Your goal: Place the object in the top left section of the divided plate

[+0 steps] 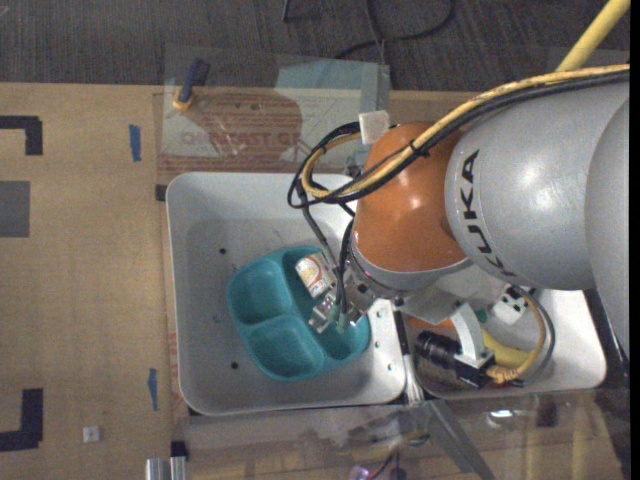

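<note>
A teal divided plate lies in the left white bin, towards its right side. A small white object with an orange and red label sits over the plate's upper right section, close against the gripper. My gripper hangs over the plate's right part, just below that object. The orange wrist band and the grey arm hide the plate's right rim. Whether the object rests on the plate or is held I cannot tell.
The big grey arm covers most of the right bin. Black and yellow cables loop above the left bin's far wall. A taped plastic sheet lies on the bench behind the bins.
</note>
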Controlling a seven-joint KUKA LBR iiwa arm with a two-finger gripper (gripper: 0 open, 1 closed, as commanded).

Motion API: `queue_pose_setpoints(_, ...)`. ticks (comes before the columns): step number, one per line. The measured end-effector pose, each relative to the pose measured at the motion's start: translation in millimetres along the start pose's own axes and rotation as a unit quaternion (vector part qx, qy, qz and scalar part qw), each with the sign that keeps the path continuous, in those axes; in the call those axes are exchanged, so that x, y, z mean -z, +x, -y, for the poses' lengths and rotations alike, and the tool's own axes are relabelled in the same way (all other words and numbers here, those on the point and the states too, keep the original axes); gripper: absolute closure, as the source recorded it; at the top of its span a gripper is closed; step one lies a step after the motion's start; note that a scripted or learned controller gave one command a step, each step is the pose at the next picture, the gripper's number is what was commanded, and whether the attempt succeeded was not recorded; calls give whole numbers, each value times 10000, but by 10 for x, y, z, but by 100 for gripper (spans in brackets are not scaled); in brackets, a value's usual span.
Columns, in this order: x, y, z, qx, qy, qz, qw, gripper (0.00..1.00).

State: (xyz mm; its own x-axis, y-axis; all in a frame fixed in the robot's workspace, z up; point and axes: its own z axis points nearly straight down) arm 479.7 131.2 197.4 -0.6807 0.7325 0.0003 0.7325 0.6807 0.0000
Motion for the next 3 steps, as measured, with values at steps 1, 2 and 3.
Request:
queue_pose_setpoints(1, 100, -21, -3, -19, -15, 8, 10000, 100)
queue_pose_setpoints(2, 250, -33, -255, 1161, -18, 15, 9932, 100)
queue_pose_setpoints(3, 46, -28, 26, 2770, -9, 4, 9609, 100)
